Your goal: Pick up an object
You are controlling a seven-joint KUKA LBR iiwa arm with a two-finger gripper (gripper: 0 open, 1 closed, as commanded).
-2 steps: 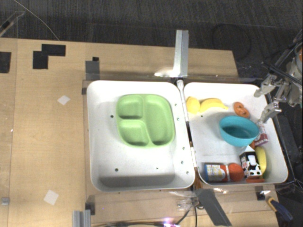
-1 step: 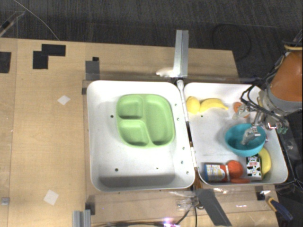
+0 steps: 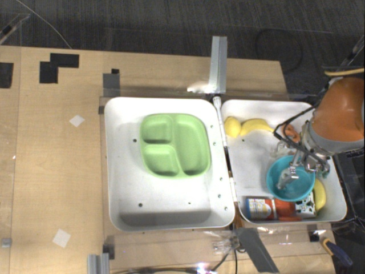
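The blue bowl point(image 3: 291, 178), under the tool point(image 3: 290, 174) at the right bin's point(image 3: 251, 158) five o'clock, looks light, rigid, slippery; grip its rim, though the tool's state I cannot tell.

light: bright, even overhead | shadows: soft, inside left bin point(image 3: 122, 153) lower wall | focus: slightly soft throughout
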